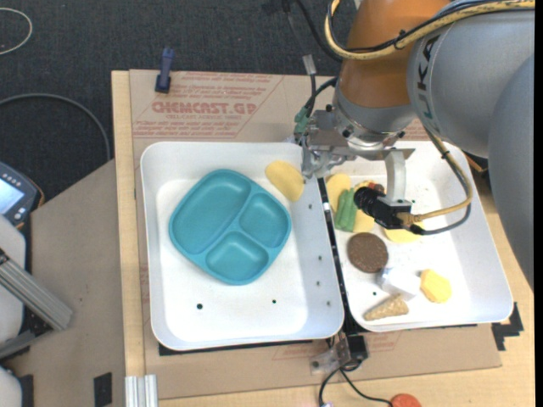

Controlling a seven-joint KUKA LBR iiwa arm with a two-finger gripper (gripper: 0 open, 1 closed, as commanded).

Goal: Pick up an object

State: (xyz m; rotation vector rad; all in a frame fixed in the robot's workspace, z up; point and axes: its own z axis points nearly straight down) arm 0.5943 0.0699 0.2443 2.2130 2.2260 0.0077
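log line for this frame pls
arm: over bin divider | gripper: beside yellow piece, no hold seen | teal plate: left bin

Your arm (475, 66) enters from upper right of frame, grey link filling right edge. Orange band (386, 24) sits top centre, above wrist. Wrist points straight down at frame centre. Gripper (316, 161) hangs below it, slightly left of centre; finger state not readable from this angle.

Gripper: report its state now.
Gripper: low over the divider between the bins, beside the yellow piece; open or shut cannot be told.
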